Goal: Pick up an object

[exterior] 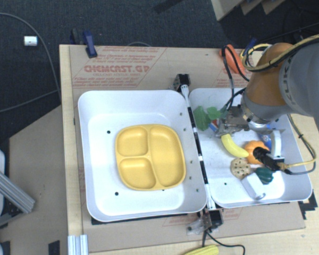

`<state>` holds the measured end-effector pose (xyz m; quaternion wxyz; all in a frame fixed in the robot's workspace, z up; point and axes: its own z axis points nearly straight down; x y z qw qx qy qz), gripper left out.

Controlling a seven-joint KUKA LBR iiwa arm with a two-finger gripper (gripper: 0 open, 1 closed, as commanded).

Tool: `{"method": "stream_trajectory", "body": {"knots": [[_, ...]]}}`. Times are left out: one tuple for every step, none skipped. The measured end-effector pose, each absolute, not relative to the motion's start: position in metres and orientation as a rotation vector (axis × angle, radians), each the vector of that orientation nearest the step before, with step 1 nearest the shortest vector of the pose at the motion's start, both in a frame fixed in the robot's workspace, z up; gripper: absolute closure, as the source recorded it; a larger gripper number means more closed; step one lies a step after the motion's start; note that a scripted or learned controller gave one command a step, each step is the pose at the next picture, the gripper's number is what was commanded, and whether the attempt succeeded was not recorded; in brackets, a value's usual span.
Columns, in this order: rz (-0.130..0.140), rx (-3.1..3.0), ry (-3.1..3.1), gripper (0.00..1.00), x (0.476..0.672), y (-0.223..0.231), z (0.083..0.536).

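A smooth, curved yellow plastic banana (233, 145) lies in the right-hand shallow white bin (223, 193) beside a round orange fruit (253, 149), a speckled tan cookie (239, 167) and a green leafy piece (203, 116), just below the grey arm's gripper (231, 122), whose jaw state I cannot tell.

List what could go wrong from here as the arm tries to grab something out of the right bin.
1. The banana, orange and cookie lie crowded together, so the claw may nudge neighbours or catch two at once.
2. The claw sits near the green toy by the bin wall; closing there could scrape the wall.
3. Loose cables trail over the things and might snag.
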<state>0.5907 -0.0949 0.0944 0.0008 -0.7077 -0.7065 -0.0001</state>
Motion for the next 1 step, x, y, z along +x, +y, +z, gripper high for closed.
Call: {"method": "stream_trajectory", "body": {"knots": [[-0.003, -2.22, -2.224, 1.0, 0.6047, -0.0401, 0.1923]]}}
